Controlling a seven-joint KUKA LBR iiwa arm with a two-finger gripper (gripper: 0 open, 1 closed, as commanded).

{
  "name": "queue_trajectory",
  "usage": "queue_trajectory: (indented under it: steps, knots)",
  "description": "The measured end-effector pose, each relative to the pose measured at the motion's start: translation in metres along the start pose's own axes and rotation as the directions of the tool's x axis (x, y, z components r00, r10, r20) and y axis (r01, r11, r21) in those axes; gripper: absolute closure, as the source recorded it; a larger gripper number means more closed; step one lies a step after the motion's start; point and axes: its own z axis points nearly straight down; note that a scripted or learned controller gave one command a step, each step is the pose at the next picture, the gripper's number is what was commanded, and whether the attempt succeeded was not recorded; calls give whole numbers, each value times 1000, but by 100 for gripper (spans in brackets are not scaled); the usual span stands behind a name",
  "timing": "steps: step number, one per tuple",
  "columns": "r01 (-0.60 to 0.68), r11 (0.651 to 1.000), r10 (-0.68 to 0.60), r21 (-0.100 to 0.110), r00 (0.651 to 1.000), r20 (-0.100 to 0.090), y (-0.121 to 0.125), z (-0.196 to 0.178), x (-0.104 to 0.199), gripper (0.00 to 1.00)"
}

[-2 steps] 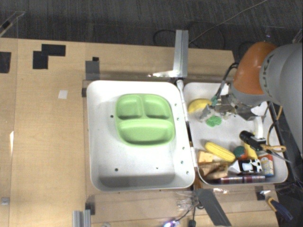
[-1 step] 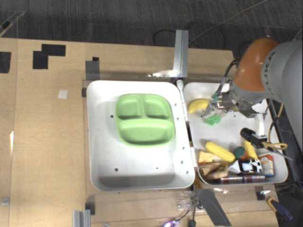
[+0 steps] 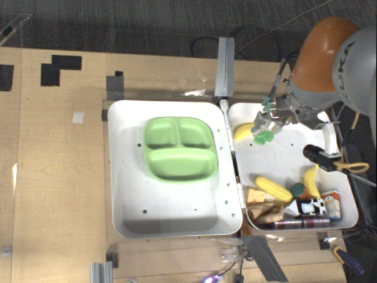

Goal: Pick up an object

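At the near end of the right bin [image 3: 288,158], a dark marker [image 3: 303,223] is seen lying along the wall, with a black-and-white patterned pack [image 3: 312,206] just behind it and a brown bread slice [image 3: 257,197] in the near left corner. A corn cob [image 3: 273,188] is laid slantwise against the bread, a small green ball [image 3: 298,188] is found at its right end, and a banana [image 3: 311,183] is stood nearly lengthwise just beside that ball. Beyond a bare stretch of bin floor, a yellow lemon [image 3: 242,132] is set against the left wall. Just to its right a small green piece [image 3: 264,137] is seen directly at the tip of the gripper [image 3: 266,125], touching it or very nearly so; whether it is gripped cannot be told, nor whether the gripper is apart or together. The gripper is hung over the far left part of the right bin, carried by the arm [image 3: 327,58] from the right. In the left bin [image 3: 126,158] a green divided plate [image 3: 179,148] is laid, well apart from the gripper.
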Motion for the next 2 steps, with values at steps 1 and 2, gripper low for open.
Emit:
queue_trajectory:
  steps: [1, 2]
  knots:
    - [346, 938, -346, 0, 938, 0, -29, -106, 32, 100]
    - [201, 979, -201, 3, 979, -1, 42, -13, 26, 100]
